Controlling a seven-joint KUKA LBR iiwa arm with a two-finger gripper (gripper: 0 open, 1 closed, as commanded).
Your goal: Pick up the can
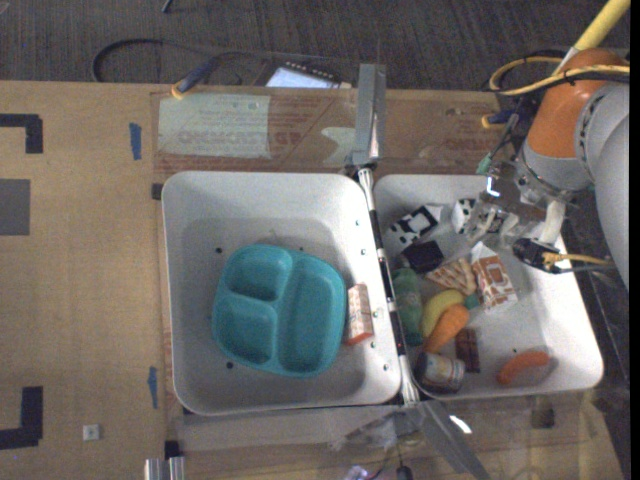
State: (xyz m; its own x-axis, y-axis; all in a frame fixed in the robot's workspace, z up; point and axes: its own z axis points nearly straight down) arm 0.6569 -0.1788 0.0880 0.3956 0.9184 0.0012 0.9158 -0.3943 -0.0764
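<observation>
The two shallow white plastic bins lie side by side; the left bin holds a big teal plastic tray with three compartments and, just beside it, a small orange packet. The right bin is crowded with small things. The grey arm with the orange band reaches in over the upper part of the right bin, and its two-finger gripper hangs near a black-and-white patterned block. I cannot tell how the jaws stand. The small metal can with a dark label lies on its side in the lower left corner of the right bin, just below an orange toy carrot and well apart from the gripper. I judge the step is the approach: the next move calls for travel toward that corner and a descent beside the carrot
</observation>
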